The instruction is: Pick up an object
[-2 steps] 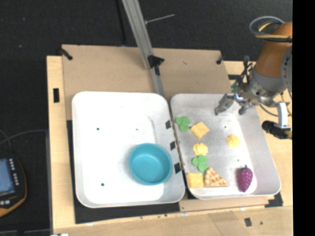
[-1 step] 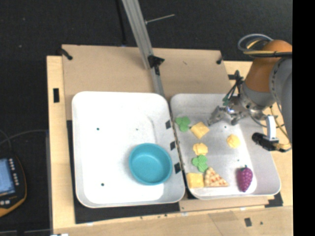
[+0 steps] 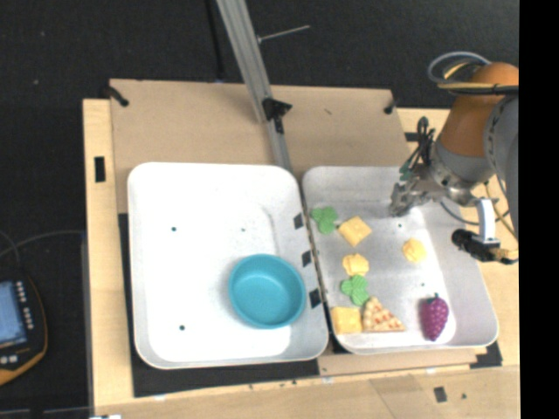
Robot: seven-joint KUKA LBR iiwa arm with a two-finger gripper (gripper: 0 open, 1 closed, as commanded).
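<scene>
The right bin (image 3: 454,269) holds several toy foods: a green piece (image 3: 325,220), a yellow cracker (image 3: 355,231), a small yellow piece (image 3: 355,264), a green leafy piece (image 3: 355,288), a yellow block (image 3: 347,320), a pizza slice (image 3: 381,316), purple grapes (image 3: 434,315) and a yellow lump (image 3: 414,250). My gripper (image 3: 401,201) hangs over the bin's back part, to the right of the cracker and above the yellow lump. Nothing shows between its fingers.
The left bin (image 3: 175,260) holds a blue bowl (image 3: 263,290) near its front right. A slanted metal pole (image 3: 249,59) runs from the top down to the bins' rear junction. A handheld controller (image 3: 16,321) lies at the far left.
</scene>
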